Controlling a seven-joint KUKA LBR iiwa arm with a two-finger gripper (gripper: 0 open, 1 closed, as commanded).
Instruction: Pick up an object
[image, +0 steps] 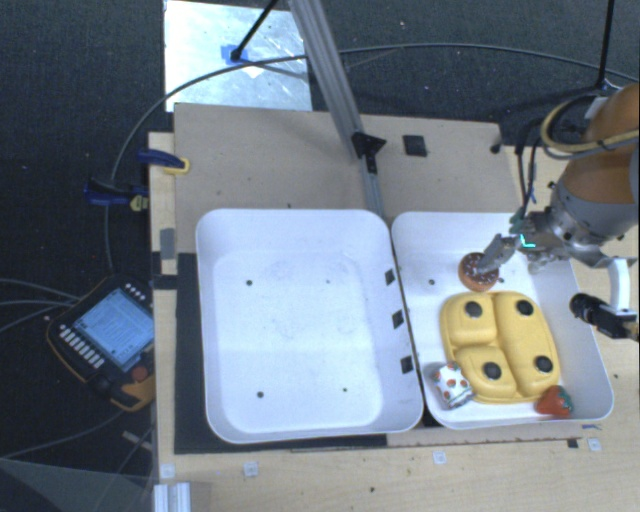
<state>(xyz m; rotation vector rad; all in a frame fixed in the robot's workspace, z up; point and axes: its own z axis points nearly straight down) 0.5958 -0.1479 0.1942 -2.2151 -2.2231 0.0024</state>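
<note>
Seen from the overhead camera, a tan bench (300, 160) stands on dark carpet crossed by cables, with a control tablet (108, 335) lying on the floor off its far side, and it bears two shallow white bins side by side: the left bin (215, 300) and the right bin (420, 250). The arm comes in from the right, and its hand (487, 264) is low over the right bin, directly on top of a small round brownish thing, a doughnut (474, 273) by the look of it, lying flat on the bin floor. Whether the hand is apart or closed cannot be told from this angle, nor whether it is touching the doughnut or merely above it. The doughnut is probably a light, stiff toy, smooth enough to slip, so the surest hold would be across its outer rim, or one side of the ring; being round, it has no long axis and points no particular way. Just below the hand, toward the bench's front edge, lies a yellow tray (500, 345) of four rounded lumps, its long axis running from the hand to the front corner; too wide to span, likely. Beyond it, well apart from the hand, are a small white cup (450, 384) on its side and a strawberry (554, 402).
</note>
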